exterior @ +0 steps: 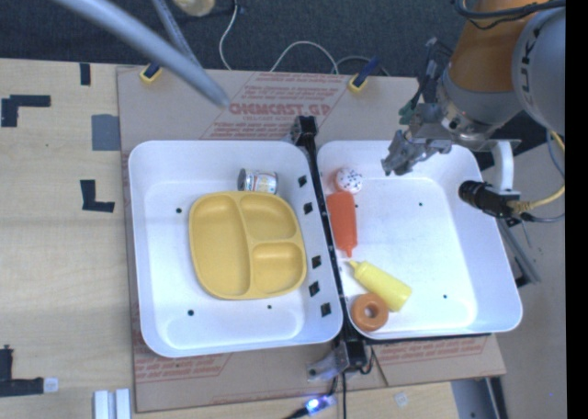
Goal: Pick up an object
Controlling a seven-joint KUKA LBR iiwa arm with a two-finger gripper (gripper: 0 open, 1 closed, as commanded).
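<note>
My gripper (397, 161) hangs over the far edge of the right bin (459, 233), above bare bin floor and to the right of a small white speckled ball (348, 179). Nothing shows between its fingers. An orange carrot-like stick (343, 220) lies along the bin's left wall. Nearer the front lie a yellow squeeze bottle (382, 283) and an orange ring (371, 312). In the left bin (161, 252) sits a yellow divided plate (246, 243) with a small metal can (258, 181) just behind it.
A black divider with clips (317, 224) runs between the two bins. The arm's grey and orange body (501, 40) looms at the upper right, with a black cable fitting (487, 197) over the right bin's rim. A grey pole (110, 13) crosses the upper left.
</note>
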